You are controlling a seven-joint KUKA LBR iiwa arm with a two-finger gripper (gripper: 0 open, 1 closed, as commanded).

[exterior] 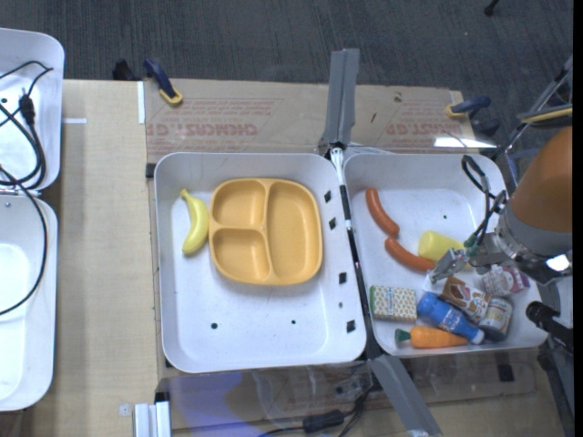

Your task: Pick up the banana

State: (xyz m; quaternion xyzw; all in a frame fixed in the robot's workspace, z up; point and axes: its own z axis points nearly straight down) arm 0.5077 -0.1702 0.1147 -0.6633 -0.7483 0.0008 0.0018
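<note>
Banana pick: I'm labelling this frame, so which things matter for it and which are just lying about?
Job:
banana, left bin
gripper, over the right bin

Lying about:
yellow tray
two sausages
carrot
blue bottle
yellow block

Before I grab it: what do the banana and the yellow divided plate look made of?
The banana looks like moulded plastic: an even, glossy yellow skin with no spots, so likely a toy. The divided plate looks like matte hard plastic, one flat yellow-orange colour with rounded moulded ridges between its compartments.
</note>
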